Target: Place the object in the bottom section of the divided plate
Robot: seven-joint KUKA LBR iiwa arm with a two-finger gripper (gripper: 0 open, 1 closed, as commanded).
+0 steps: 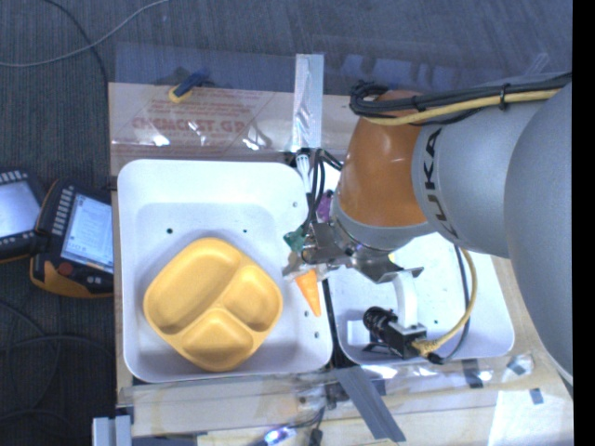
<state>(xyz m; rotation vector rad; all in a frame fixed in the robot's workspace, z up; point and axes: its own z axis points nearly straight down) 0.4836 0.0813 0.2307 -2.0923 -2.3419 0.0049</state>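
Grey arm (521, 170) with black lettering, an orange band (381, 175), and black-and-yellow cables (465, 96).

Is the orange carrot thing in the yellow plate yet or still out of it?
Out. The orange carrot-shaped object hangs point-down under the claw, over the left bin's right rim, right of the yellow divided plate, whose sections hold nothing.

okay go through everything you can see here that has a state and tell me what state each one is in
divided plate: lying flat in the left bin, turned at an angle, all three sections bare.
orange carrot-shaped object: at the gripper's tip, over the divide between the bins, not yet on the plate.
gripper: over the bins' shared edge; fingers too hidden to judge.
left bin: holds the plate.
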